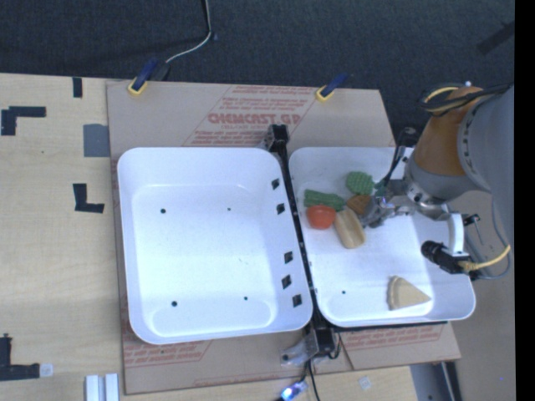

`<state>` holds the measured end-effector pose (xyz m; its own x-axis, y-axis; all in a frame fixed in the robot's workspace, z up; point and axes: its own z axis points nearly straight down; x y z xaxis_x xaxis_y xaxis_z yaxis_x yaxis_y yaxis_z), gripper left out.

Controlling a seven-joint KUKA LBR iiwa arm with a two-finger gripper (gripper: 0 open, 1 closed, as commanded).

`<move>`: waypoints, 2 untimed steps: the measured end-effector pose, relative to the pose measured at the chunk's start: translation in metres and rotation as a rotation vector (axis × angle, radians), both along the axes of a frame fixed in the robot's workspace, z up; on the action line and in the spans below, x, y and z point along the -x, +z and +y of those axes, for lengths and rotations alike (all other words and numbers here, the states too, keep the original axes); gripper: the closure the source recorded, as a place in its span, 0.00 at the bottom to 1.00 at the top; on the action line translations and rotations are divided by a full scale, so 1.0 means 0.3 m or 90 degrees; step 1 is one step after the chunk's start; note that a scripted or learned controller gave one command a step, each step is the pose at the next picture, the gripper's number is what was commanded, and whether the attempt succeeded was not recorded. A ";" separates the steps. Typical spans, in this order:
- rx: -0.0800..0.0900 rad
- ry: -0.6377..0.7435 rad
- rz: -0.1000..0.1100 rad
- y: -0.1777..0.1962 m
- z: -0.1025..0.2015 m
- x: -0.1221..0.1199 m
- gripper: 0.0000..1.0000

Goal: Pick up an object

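In the right bin [435, 312] a small cluster of toy food lies near the top left: a red tomato [321, 216], a dark green piece [323, 198], a light green piece [360, 181], a brown piece [359, 204] and a tan bread roll [349, 229]. A tan wedge [406, 292] lies alone near the bin's front right. My gripper [375, 210] is low in the bin, right beside the brown piece and the roll, on their right side. The arm's grey wrist and orange band [443, 144] rise behind it.
The left bin [134, 224] stands next to the right one, a black divider [288, 215] between them. Both rest on a cardboard sheet [242, 115] held by clamps [144, 77]. A cable [199, 40] runs across the dark floor behind.
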<state>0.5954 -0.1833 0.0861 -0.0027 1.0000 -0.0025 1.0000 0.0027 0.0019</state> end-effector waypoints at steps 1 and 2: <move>0.001 -0.005 -0.002 0.440 -0.116 0.281 1.00; -0.002 -0.002 0.002 0.456 -0.057 0.352 1.00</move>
